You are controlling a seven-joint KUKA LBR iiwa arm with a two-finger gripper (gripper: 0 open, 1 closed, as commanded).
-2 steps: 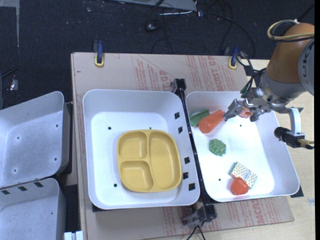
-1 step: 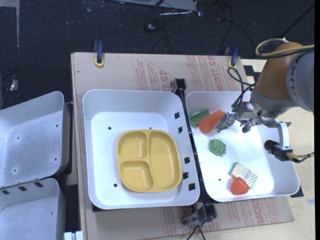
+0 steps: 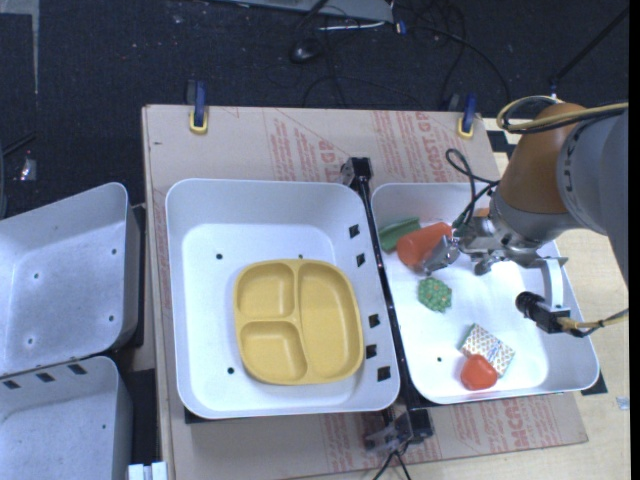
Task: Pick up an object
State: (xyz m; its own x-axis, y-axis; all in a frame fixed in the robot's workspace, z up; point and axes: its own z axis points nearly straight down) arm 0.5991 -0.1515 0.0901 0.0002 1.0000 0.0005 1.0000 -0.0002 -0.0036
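Note:
The right bin (image 3: 560, 368) holds several items. An orange-red object (image 3: 418, 244) lies at its upper left, against a green elongated piece (image 3: 397, 230). Below them sits a green bumpy ball (image 3: 434, 295). Near the front edge lie a small patterned box (image 3: 489, 347) and a red-orange lump (image 3: 478, 372). My gripper (image 3: 452, 252) is low in the right bin, right beside the orange-red object's right end and above the green ball. The wrist partly hides that end of the object.
The left bin (image 3: 200, 228) carries a yellow divided plate (image 3: 298, 320). A black divider (image 3: 378, 268) runs between the two bins. The arm (image 3: 545, 178) enters from the right over the right bin's far corner. A cable and black fitting (image 3: 540, 311) hang over the bin's right side.

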